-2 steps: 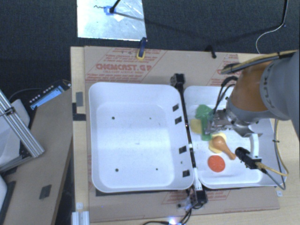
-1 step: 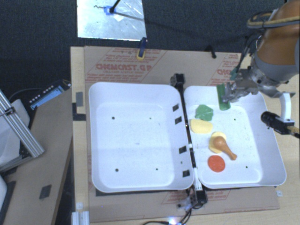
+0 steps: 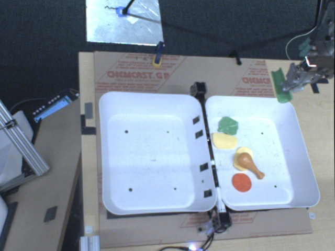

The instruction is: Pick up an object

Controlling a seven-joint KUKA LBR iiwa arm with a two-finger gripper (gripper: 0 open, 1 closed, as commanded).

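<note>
While the claw (image 3: 287, 88) hangs at two o'clock outside the right bin (image 3: 298, 135), I can't tell its opening. A green thing sits at its tip; held or not, unclear. Green piece (image 3: 227, 124), yellow piece (image 3: 224, 141), drumstick (image 3: 247, 162) and red disc (image 3: 241, 182) crowd the bin's nine o'clock side. Risk: I'd clip two, or hit the wall.

Glossy white bins (image 3: 152, 101) — seemingly plastic
</note>
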